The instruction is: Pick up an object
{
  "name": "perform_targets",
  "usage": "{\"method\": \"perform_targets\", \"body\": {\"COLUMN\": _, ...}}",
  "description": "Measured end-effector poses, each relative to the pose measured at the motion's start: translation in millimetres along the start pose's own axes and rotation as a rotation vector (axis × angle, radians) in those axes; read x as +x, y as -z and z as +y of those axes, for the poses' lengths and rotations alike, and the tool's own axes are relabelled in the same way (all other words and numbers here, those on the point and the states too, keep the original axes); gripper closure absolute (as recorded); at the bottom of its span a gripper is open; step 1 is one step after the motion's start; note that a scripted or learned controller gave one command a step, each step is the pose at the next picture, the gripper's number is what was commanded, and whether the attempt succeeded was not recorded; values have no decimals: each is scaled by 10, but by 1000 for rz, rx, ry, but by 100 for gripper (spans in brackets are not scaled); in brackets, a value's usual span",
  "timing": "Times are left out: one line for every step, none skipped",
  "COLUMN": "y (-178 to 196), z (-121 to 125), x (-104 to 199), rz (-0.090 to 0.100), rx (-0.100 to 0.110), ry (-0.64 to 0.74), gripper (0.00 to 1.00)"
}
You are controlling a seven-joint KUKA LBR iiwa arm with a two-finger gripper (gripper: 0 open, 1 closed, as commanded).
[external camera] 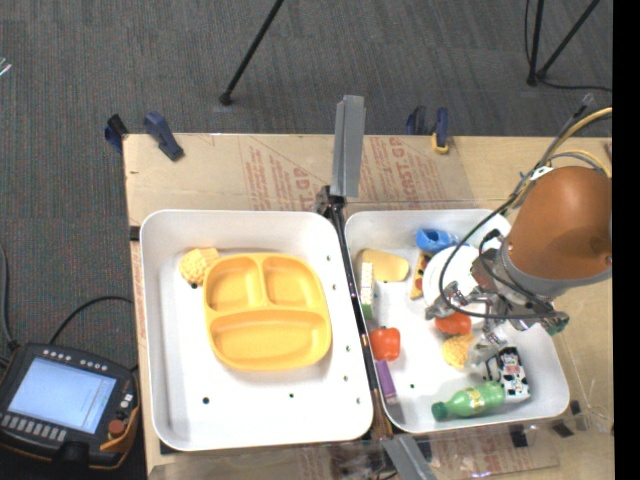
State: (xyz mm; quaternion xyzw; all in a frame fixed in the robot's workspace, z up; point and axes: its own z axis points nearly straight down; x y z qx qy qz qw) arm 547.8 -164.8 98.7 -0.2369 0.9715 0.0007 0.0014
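My gripper hangs low over the middle of the right bin, below the arm's orange band. A small red object lies right at its left side, and a yellow textured piece sits just below it. Whether either is held cannot be seen. A black-and-white carton and a green bottle lie near the bin's front. A red-orange pepper, a pale yellow wedge and a blue item lie further left and back.
The left bin holds a yellow divided tray and a yellow corn-like piece at its back left. A purple stick lies along the right bin's left wall. A grey post stands behind the bins.
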Motion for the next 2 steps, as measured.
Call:
{"method": "perform_targets", "body": {"y": -121, "z": 449, "x": -456, "rz": 0, "rx": -2, "ry": 149, "gripper": 0}}
{"method": "perform_targets", "body": {"y": -118, "z": 555, "x": -389, "rz": 1, "rx": -2, "ry": 127, "gripper": 0}}
